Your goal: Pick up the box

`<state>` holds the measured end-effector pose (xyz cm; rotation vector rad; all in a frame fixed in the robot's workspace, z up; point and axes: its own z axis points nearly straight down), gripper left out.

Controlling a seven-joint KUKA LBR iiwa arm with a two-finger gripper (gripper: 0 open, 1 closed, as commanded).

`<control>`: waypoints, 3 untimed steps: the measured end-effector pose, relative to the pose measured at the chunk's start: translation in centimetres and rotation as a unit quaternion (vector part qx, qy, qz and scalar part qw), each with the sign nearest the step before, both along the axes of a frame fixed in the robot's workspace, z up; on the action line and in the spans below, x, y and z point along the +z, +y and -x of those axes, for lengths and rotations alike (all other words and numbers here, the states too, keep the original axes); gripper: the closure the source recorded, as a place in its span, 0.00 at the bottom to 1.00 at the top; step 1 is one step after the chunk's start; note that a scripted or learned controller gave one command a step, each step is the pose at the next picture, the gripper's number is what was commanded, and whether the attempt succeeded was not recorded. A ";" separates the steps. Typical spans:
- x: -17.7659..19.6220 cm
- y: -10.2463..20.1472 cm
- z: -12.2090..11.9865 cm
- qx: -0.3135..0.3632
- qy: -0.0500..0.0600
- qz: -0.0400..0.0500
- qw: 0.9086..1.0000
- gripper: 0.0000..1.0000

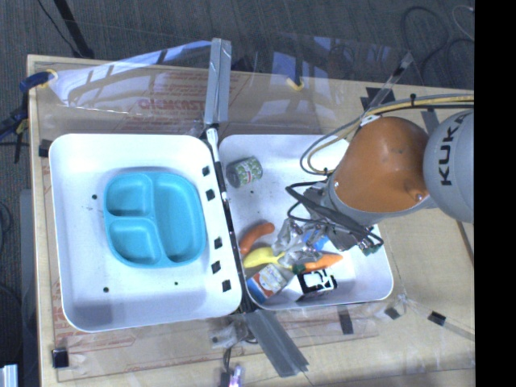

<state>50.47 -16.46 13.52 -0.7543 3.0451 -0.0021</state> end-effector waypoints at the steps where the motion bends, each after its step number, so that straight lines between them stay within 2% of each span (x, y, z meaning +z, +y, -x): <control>1: -4.3 4.8 1.2 0.201 0.002 0.001 0.980 0.00; 2: -3.6 -0.6 0.5 0.176 0.000 0.001 0.984 0.00; 3: -3.8 -3.0 -0.2 0.392 -0.004 0.003 0.920 0.00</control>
